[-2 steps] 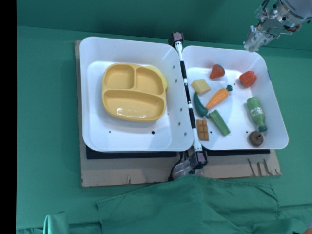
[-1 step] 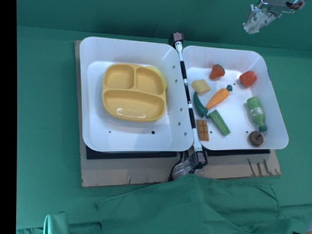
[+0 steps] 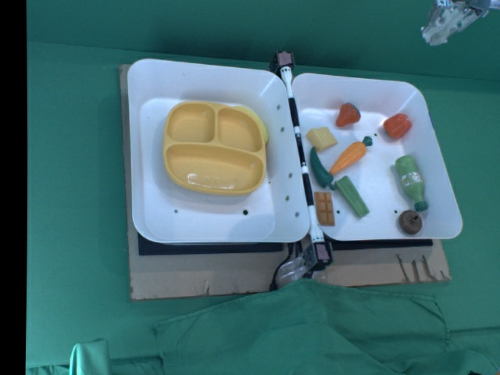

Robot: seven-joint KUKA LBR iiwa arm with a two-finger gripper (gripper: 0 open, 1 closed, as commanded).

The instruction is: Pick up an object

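The right bin (image 3: 437,170) holds several toy foods: a strawberry (image 3: 348,115), a red pepper (image 3: 397,125), a yellow cheese wedge (image 3: 321,137), a carrot (image 3: 349,157), a dark green chilli (image 3: 319,169), a green cucumber piece (image 3: 352,196), an orange waffle block (image 3: 324,208), a green bottle (image 3: 409,180) and a brown round piece (image 3: 410,222). My gripper (image 3: 439,23) hangs high at the top right corner, beyond the far edge of the right bin and well away from every object. Nothing is between its fingers.
The left bin (image 3: 148,209) holds a yellow divided plate (image 3: 213,147). A black-and-white bar (image 3: 297,147) runs between the bins. Both rest on cardboard (image 3: 195,276) over a green cloth, which is rumpled at the front.
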